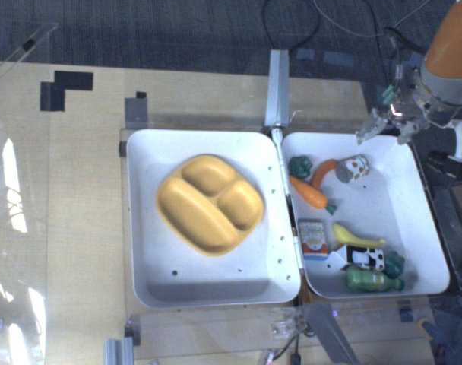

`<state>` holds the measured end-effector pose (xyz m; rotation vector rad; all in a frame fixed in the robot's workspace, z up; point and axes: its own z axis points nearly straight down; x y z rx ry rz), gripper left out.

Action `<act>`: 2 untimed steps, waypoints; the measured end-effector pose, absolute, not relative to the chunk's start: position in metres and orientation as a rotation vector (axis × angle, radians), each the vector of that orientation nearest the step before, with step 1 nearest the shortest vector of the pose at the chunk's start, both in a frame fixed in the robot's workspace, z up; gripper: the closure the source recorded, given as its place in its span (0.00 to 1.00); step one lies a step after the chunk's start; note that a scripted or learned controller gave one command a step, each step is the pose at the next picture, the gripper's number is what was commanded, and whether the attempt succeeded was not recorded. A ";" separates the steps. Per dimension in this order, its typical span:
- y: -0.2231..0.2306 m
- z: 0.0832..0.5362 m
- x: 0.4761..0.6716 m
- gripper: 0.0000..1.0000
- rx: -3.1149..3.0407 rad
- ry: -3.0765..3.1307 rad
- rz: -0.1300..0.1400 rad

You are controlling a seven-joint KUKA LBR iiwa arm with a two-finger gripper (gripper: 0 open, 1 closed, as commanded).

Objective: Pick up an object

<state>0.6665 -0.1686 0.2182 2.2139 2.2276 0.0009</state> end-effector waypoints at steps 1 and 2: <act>-0.160 0.104 0.674 0.00 2.315 2.103 0.013; -0.159 0.112 0.676 1.00 2.305 2.111 0.013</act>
